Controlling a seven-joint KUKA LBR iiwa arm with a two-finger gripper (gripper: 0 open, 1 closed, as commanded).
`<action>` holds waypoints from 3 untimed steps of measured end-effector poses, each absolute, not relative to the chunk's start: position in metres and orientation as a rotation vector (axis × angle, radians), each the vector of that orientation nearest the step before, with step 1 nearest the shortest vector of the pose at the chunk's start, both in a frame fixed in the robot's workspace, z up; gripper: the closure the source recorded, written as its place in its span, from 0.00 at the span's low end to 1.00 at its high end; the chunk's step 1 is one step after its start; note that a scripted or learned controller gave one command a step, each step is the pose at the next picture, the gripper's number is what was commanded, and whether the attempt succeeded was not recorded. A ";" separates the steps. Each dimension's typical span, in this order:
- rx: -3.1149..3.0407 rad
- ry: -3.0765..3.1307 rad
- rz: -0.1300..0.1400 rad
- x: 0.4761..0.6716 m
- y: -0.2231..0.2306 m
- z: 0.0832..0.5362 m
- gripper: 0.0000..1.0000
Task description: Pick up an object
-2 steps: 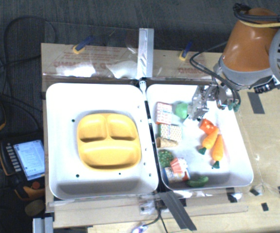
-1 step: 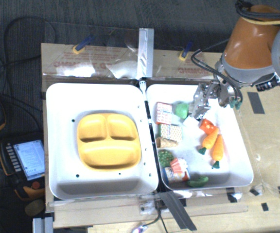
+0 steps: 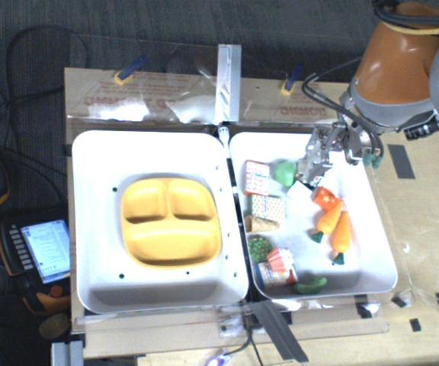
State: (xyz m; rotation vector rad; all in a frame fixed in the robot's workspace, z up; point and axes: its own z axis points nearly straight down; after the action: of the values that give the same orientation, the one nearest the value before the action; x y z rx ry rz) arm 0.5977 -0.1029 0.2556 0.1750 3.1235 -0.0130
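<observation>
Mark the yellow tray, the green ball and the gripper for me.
yellow tray (image 3: 171,239): camera view, on its wide front compartment.
green ball (image 3: 283,173): camera view, on its rounded top.
gripper (image 3: 312,175): camera view, at its fingertips.

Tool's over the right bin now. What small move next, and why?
Probably a short descent onto the green round toy. The tool hangs just beside it in the right bin, with nothing visibly between its fingers. That toy sits nearest, apart from the carrots.
</observation>
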 end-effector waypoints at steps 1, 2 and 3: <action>0.175 3.120 -0.017 0.599 -0.103 0.265 1.00; 0.174 3.117 -0.020 0.600 -0.103 0.275 1.00; 0.174 3.113 -0.022 0.601 -0.103 0.284 1.00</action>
State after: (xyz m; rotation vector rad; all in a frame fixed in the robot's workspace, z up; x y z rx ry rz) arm 0.6007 -0.1032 0.2845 0.1738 3.1127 -0.0223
